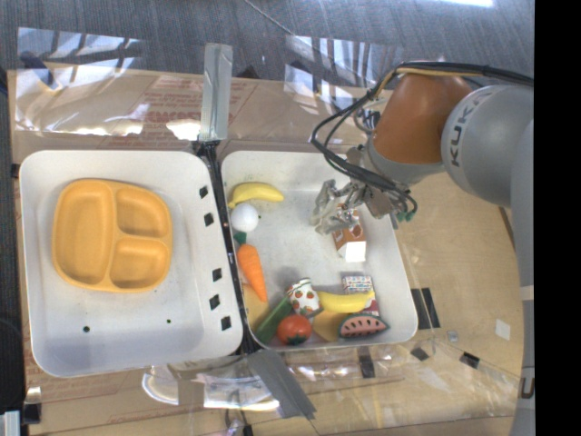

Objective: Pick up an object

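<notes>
Grey and orange, the big robot arm (pixel 454 125) reaches over the right white plastic bin (pixel 399 271) from the side. Its silver two-finger gripper (pixel 338 209) hangs low inside that bin, near the far right part. I cannot tell how the jaws stand; the metal bits blur together.

Just below the gripper, nearly touching it, sits a small brown and white box-shaped toy (pixel 350 242). It looks like the closest thing to grab. It seems short and blocky, with flat sides, so it should pinch well. I would guess the best way is to come straight down, put one finger on each flat side, and squeeze softly before lifting.

From the little box, other toys lie off toward the near and left parts of the bin: a yellow plastic banana (pixel 256 192) by the far left, a white ball (pixel 244 216) under it, an orange carrot (pixel 251 271), and a pile with a red tomato (pixel 294 329) and a watermelon slice (pixel 361 326). They are well apart from the box, so bumping them looks unlikely.

Left of that bin sits another white bin (pixel 36 334) with a yellow tray with three sections (pixel 111 234).
</notes>
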Tool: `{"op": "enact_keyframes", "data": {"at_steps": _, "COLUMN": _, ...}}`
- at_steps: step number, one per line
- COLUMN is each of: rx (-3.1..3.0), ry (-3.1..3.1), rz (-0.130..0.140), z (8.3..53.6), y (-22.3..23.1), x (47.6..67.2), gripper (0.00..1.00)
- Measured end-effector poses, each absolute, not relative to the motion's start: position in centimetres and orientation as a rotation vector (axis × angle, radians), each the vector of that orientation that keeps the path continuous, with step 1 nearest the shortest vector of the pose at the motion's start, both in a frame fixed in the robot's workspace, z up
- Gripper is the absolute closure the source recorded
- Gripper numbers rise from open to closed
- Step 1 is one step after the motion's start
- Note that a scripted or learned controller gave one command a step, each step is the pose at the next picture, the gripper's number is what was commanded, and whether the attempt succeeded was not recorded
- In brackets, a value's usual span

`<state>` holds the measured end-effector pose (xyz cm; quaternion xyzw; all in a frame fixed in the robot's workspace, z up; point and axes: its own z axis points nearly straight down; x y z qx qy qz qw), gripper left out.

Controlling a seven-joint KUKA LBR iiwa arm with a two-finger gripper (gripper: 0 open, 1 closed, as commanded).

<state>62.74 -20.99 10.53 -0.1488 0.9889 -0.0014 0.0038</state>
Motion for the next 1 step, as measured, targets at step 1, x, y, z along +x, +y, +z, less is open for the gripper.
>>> {"op": "enact_keyframes", "data": {"at_steps": 1, "rx": -0.424, "ry": 3.101, "rz": -0.009, "z": 21.16, "y": -21.12, "x": 65.88, "gripper": 1.0}}
